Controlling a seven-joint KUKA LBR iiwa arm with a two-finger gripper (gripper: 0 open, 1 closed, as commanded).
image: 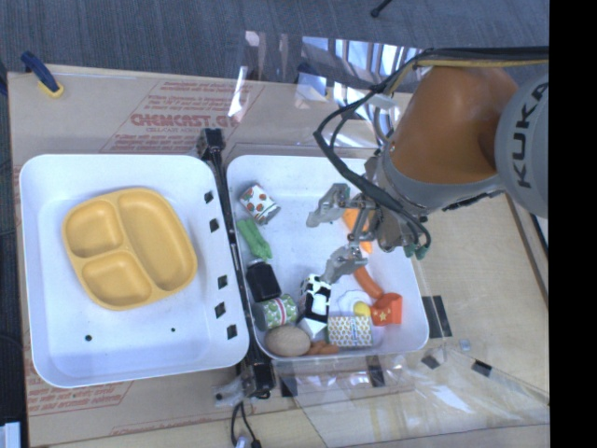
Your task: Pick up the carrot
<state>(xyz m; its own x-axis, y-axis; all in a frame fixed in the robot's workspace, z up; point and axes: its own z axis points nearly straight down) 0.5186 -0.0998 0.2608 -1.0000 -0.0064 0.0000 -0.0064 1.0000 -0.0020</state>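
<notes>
The carrot (370, 282) is an orange stick lying at a slant in the right bin (289, 180), towards its right side. Its upper end shows again by the wrist, and the gripper body hides its middle. My gripper (336, 234) hangs low over the bin, open, with its two grey fingers spread wide. One fingertip is near the bin's centre and the other sits just left of the carrot's lower half. Nothing shows between the fingertips but bare bin floor.
Around the carrot lie a red star box (386, 310), a fried egg (357, 306), a cow figure (317, 299), a patterned box (348, 330), a brown egg (287, 341), a black block (263, 280), a green piece (254, 238) and a cup (258, 202). The left bin (37, 325) holds a yellow divided plate (129, 245).
</notes>
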